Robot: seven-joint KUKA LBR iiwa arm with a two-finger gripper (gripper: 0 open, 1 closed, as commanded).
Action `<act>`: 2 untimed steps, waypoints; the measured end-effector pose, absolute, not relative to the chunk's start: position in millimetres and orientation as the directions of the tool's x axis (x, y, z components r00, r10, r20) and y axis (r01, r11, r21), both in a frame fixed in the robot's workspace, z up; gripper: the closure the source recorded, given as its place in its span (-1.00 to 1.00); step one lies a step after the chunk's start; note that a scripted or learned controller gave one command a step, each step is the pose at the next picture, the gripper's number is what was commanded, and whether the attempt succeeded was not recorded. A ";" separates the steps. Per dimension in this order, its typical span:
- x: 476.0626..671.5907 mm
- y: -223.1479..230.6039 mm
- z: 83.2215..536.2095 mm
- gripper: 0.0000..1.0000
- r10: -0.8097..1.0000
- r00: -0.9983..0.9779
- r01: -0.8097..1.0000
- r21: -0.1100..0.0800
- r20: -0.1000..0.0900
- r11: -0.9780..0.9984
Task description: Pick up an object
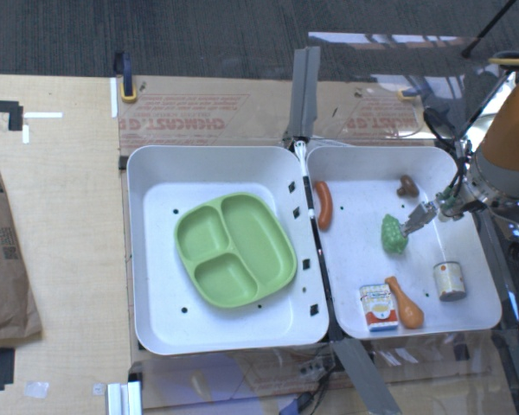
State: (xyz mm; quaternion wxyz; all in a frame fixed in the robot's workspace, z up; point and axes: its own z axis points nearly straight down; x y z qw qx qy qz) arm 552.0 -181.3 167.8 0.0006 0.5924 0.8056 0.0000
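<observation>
Here the gripper (413, 221) reaches in from the right over the right bin (363, 164), its tip just at the upper right edge of the green lump (394, 234), which looks like toy broccoli and lies near the middle of that bin. Whether the claw is wide or narrow I cannot tell; the fingers are too small and blurred, and nothing is plainly between them. To do this step well, I judge the claw should be centred over the lump rather than at its edge, brought straight down until the fingers straddle it, closed, and lifted slowly, since a soft knobbly shape may slip from an off-centre pinch. The sausage (323, 205) by the divider, the brown bit (406, 187) above, the can (450, 281), the orange drumstick (404, 302) and the small carton (378, 307) are all apart from it, so the approach is uncrowded. The green tray (234, 250) sits in the left bin (147, 258). The cardboard (199, 121) behind bears red print, mirrored and not fully legible; the paper bag (4, 258) at far left has small print I cannot read, and the carton's label is too small.
</observation>
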 end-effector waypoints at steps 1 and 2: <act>585.9 -172.3 91.9 -1.00 0.939 -0.344 0.939 0.001 -0.001 0.344; 585.9 -173.7 100.9 1.00 0.940 -0.340 0.940 0.001 -0.002 0.340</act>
